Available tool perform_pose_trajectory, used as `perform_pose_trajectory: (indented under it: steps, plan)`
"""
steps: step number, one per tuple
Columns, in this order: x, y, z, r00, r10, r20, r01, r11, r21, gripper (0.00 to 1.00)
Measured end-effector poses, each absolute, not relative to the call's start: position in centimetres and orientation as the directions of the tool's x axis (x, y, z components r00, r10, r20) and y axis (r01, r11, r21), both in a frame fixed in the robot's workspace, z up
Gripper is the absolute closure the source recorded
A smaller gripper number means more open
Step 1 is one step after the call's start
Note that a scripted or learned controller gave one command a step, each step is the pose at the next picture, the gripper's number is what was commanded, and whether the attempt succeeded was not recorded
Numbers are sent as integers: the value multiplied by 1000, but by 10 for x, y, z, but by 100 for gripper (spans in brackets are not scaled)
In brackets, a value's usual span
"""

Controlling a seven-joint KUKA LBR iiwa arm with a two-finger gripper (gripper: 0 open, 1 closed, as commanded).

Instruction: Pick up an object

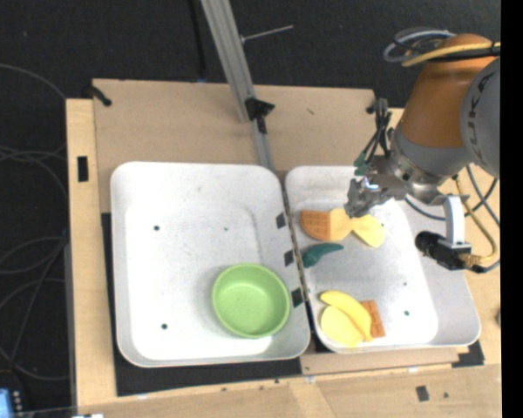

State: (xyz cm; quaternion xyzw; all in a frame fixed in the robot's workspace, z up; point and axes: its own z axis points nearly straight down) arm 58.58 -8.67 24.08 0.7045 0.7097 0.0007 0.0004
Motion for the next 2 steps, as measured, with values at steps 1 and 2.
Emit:
perform_pose_trajectory:
  steps: [1, 2]
  plan:
    - [606, -27, 240, -8, 1000, 1, 1000, 8, 2, 100]
    - [617, 23, 230, -7, 1000, 0, 1000, 7, 1, 100]
